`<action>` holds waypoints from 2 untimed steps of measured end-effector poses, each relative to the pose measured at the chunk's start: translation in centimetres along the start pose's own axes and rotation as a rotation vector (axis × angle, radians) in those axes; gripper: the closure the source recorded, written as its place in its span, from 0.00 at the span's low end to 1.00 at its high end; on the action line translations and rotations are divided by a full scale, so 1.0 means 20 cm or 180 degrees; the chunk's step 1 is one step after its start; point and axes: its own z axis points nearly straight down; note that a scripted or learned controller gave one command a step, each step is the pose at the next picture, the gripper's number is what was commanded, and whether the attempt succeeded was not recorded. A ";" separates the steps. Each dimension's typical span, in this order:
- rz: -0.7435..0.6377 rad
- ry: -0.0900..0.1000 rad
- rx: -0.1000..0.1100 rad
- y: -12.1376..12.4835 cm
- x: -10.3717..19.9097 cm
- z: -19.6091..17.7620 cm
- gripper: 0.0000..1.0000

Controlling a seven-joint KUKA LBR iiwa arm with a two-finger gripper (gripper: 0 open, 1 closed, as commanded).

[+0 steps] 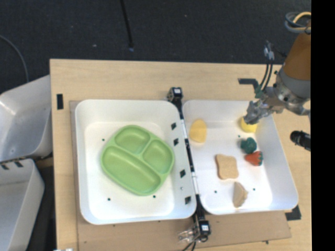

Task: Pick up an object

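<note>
Tool (255, 112) directly over yellow object (248, 124) at back of right bin (280, 156), fingertips touching its top. Tool opening: cannot tell. Green piece (248, 144) just in front of yellow object. Next move likely straight down.

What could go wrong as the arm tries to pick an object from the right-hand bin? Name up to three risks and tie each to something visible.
1. The gripper sits over a small yellow object close to the right bin's far wall, so a finger may strike the wall.
2. The yellow object is rounded and might slip away.
3. The green object and red object lie just below, so a drifting descent could nudge them.
</note>
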 end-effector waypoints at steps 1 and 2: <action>-0.0001 -0.0001 -0.0001 -0.04 0.25 0.03 1.00; -0.0005 0.0004 -0.0002 -0.10 0.53 0.00 1.00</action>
